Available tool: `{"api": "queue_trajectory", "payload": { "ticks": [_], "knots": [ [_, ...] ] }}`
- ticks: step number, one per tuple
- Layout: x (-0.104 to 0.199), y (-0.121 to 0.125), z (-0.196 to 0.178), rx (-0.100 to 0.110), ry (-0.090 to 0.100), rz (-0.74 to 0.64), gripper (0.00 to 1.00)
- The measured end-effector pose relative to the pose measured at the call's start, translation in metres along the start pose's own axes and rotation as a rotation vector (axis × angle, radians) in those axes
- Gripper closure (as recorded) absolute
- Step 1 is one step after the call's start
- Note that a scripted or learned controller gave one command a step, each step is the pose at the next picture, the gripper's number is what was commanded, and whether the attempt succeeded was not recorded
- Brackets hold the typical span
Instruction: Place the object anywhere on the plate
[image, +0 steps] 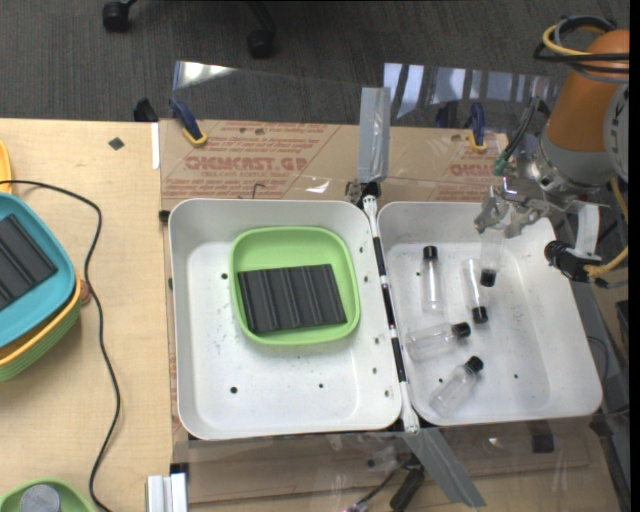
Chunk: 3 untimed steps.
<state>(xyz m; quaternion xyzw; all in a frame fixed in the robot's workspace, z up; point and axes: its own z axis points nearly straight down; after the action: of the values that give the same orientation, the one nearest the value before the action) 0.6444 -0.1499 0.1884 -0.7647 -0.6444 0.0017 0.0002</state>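
Clear black-capped vial (489, 258) hangs upright, pinched in jaws above square green plate (295, 285).

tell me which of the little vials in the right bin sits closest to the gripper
The vial at the bin's upper right, directly under the gripper, black cap pointing toward the bin's front. The other vials lie further left and lower, away from the gripper.

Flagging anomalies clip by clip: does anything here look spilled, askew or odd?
Nothing looks spilled or broken. Several clear plastic vials with black caps lie scattered at different angles in the right white bin. The green square plate in the left white bin holds a dark ribbed insert, sitting slightly tilted.
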Motion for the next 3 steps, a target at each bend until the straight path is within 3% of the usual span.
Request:
{"api": "queue_trajectory", "payload": {
  "ticks": [1,3],
  "knots": [
    [0.000,0.000,0.000,0.000,0.000,0.001,0.00],
    [-0.051,-0.007,-0.100,0.000,0.000,0.472,0.00]
  ]
}}
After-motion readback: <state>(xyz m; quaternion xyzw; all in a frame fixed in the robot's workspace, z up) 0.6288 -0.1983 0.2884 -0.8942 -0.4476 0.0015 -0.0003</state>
